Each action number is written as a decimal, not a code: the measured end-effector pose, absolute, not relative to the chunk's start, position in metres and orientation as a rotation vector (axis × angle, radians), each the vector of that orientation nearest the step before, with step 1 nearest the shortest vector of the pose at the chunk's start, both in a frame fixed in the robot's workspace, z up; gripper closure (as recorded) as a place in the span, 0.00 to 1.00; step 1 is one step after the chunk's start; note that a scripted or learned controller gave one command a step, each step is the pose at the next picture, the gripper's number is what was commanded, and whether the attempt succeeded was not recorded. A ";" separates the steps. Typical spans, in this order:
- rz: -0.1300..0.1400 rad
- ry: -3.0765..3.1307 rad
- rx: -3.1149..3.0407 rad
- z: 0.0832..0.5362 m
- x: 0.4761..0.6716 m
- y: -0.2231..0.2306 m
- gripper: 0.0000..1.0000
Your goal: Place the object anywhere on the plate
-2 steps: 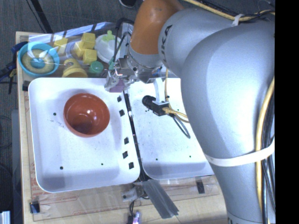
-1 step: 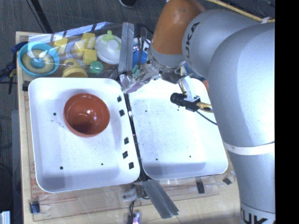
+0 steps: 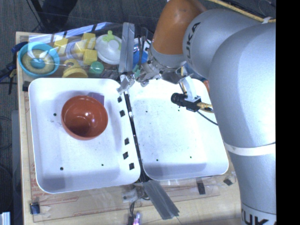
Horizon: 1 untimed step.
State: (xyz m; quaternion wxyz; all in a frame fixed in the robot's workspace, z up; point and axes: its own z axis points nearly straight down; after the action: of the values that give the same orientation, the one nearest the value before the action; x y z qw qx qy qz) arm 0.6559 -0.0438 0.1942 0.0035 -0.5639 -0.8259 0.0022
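The gripper [image 3: 136, 78] sits at the back edge of the bins, over the divider, but its fingers are lost under the wrist and too small to read. The arm [image 3: 234, 78] covers the right bin's [image 3: 178, 139] far right corner and right rim, and runs off the picture's bottom edge. A purple thing [image 3: 97, 97] pokes out behind the red bowl [image 3: 85, 116] in the left bin [image 3: 70, 172]; the bowl hides most of it, perhaps the plate. Behind the bins, the clutter of toys [image 3: 84, 55] blurs together under plastic.
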 end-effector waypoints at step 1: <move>0.007 -2.589 -1.767 0.194 0.656 -0.044 0.00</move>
State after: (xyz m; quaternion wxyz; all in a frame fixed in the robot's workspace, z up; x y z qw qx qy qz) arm 0.6559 -0.0437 0.1943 0.0034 -0.5638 -0.8259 0.0022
